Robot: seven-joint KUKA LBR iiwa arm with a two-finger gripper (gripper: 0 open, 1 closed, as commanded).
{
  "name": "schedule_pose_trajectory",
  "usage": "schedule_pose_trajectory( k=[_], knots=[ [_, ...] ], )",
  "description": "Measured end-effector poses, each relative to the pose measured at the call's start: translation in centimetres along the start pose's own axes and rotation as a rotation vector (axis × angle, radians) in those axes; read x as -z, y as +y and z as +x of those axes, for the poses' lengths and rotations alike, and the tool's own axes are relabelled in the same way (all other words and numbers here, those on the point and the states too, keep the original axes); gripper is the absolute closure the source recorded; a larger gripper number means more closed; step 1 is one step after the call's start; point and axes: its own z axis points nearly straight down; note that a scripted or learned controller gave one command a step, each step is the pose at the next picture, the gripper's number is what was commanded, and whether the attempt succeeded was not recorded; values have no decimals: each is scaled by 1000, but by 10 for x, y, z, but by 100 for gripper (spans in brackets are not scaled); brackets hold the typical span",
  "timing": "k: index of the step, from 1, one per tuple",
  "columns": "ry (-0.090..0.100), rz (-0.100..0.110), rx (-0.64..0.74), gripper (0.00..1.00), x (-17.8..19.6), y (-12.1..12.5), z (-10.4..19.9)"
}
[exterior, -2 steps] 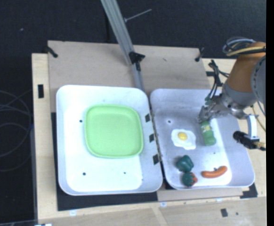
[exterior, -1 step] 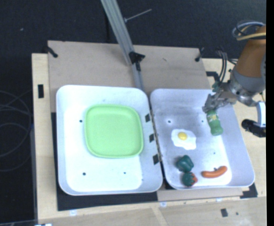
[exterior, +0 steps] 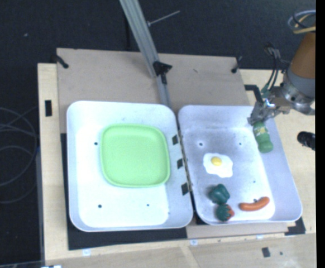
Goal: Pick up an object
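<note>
My gripper (exterior: 260, 118) is over the far right corner of the right bin (exterior: 282, 197), reaching in from the right. A small green bottle (exterior: 263, 139) with a pale label hangs straight down from its fingertips and overlaps the bin's right rim. The fingers are closed on the bottle's top end. Lower in the same bin lie a toy fried egg (exterior: 217, 163), a green pepper (exterior: 219, 193), a small red and green piece (exterior: 224, 212) and a red sausage (exterior: 254, 204).
The left bin (exterior: 81, 205) holds a light green square plate (exterior: 134, 155). A slanted metal pole (exterior: 143, 32) comes down to the back of the divide between the bins. Dark clips (exterior: 180, 163) line that divide.
</note>
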Motion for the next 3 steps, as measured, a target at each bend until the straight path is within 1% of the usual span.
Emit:
schedule_pose_trajectory(
  k=[1,2,3],
  knots=[
    [1,4,2,100,-7,-17,49],
    [2,3,3,100,4,-28,90],
    [2,3,4,100,10,-41,150]
  ],
)
